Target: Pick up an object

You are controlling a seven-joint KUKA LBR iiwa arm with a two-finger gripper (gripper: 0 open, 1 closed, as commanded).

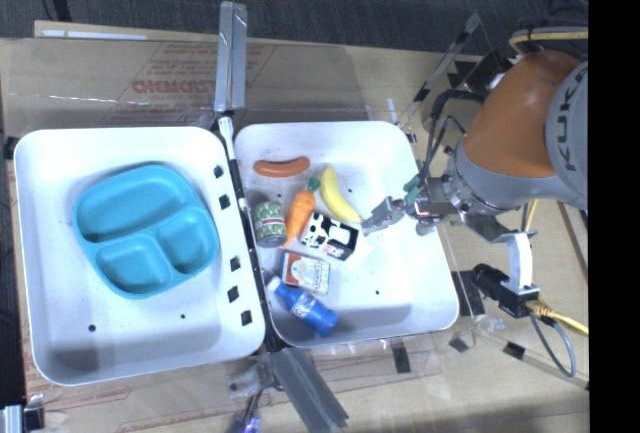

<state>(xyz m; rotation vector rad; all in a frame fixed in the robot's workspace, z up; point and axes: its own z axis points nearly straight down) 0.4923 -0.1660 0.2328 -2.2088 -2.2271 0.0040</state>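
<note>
A blue divided plate (147, 228) sits in the left bin (50, 321). The right bin (420, 291) holds a sausage (282, 166), carrot (299, 213) and banana (338, 196). The gripper (378, 216) hovers just beside the banana; its state I cannot tell.

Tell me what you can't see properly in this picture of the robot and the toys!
- Tool: too small and blurred in the camera view to tell how its fingers stand.
- Black-and-white box: print too small to read.
- Green can: label blurred.
- Blue bottle: partly hidden by the bin's wall.
</note>
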